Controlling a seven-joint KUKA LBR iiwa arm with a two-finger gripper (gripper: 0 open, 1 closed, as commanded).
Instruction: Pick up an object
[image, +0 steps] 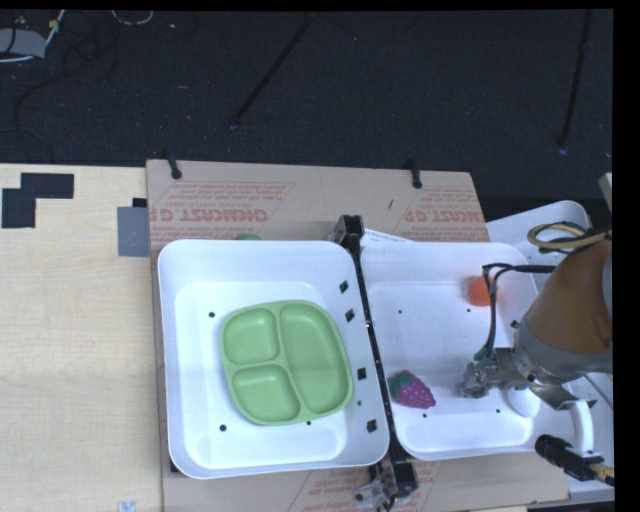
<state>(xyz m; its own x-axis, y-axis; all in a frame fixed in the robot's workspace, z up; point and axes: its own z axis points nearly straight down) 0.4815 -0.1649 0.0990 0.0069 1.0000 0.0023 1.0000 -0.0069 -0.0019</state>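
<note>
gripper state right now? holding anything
gripper: low in the right bin, beside the purple grape toy; cannot be told whether it is open or closed, nothing seen held.

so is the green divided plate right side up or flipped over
Right side up: the green plate lies flat in the left bin, its three compartments facing up and bare.

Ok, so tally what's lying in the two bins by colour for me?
Green: 1, the divided plate in the left bin.
Purple with a green top: 1, the toy grape bunch in the right bin.
Orange: 1, a small object in the right bin, partly hidden.
Total: 3
</note>
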